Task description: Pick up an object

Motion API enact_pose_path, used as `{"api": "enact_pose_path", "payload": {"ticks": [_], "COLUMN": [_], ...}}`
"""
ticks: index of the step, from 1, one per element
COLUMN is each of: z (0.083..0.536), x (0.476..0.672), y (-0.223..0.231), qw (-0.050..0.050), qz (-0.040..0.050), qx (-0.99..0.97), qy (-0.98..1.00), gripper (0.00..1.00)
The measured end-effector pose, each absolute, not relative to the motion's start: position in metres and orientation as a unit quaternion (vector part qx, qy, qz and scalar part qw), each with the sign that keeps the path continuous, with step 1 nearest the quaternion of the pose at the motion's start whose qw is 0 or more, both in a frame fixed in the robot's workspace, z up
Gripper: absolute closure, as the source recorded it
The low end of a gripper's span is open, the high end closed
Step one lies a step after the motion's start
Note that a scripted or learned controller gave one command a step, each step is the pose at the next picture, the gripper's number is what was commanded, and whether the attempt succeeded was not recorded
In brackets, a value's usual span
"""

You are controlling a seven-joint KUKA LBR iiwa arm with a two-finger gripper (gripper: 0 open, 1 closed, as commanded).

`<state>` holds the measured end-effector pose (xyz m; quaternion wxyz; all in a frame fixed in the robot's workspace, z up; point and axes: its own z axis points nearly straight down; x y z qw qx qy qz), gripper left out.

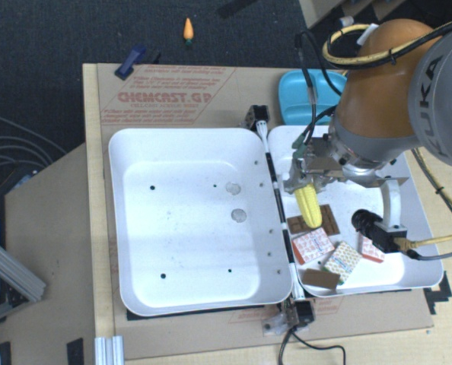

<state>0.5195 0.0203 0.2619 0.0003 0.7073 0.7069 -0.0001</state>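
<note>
right bin (424, 276), yellow corn (309, 206) (plus small packets (312, 245))

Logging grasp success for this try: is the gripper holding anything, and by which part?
Cannot be told. The gripper sits at the upper end of the yellow corn cob in the right bin, but a hold isn't visible.

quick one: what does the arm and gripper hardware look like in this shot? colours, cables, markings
The arm is grey, rounded, with a broad orange band above the wrist and part of dark lettering on the grey shell. A yellow cable loops over the orange part, with black cables beside it. Below sits a silver metal wrist block leading to the gripper. A black fitting with a yellowish cable hangs nearby.
</note>
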Motion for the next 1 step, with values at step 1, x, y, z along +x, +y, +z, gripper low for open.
{"api": "enact_pose_path", "payload": {"ticks": [1], "z": [0.2762], "x": [0.4787], "y": [0.0845], "qw": [-0.002], "qz": [-0.0013], "qx": [0.707], "qy": [0.707], "gripper": [1.0]}}
